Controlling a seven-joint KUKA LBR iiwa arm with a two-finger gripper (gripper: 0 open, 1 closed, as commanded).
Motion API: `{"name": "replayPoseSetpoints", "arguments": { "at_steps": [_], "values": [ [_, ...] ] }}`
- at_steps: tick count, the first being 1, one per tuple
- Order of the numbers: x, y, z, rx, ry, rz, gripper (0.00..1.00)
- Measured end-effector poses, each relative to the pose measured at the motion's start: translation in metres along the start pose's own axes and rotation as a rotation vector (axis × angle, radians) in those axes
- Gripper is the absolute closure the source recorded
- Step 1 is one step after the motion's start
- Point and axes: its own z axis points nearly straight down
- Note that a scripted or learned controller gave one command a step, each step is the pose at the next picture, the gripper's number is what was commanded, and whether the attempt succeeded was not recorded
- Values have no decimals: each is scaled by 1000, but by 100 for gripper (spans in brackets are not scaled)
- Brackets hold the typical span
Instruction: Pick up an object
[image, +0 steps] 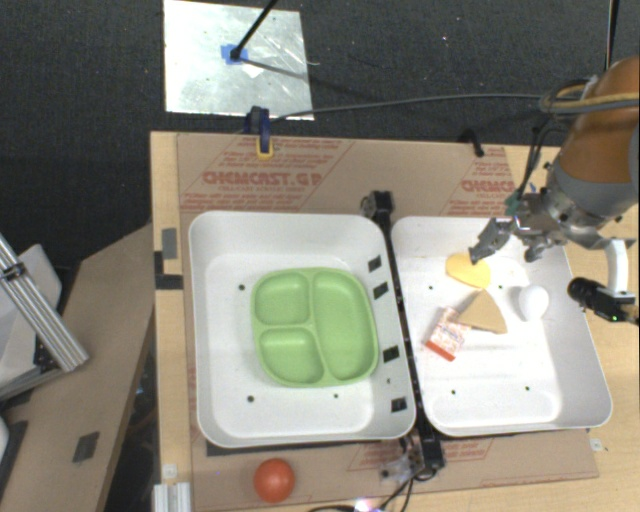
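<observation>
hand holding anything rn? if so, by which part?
Cannot tell. The hand sits right above the yellow piece in the right bin, but no grip on it is visible.

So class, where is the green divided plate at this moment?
In the camera view, the green divided plate lies in the left white bin, roughly central, with an orange ball on the bench below that bin.

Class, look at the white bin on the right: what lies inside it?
Inside the right bin lie a yellow piece, a tan wedge, a small red-and-white packet and a white egg-like object. The gripper overlaps the yellow piece's upper edge, hiding what lies beneath.
</observation>
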Motion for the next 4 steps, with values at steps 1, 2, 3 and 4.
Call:
{"name": "replayPoseSetpoints", "arguments": {
  "at_steps": [1,2,3,4],
  "values": [
    [0,2,-7,-12,-2,-2,0],
    [2,1,56,-8,-1,0,0],
    [5,8,100,-9,-1,-2,0],
    [5,10,142,-15,-3,0,0]
  ]
}}
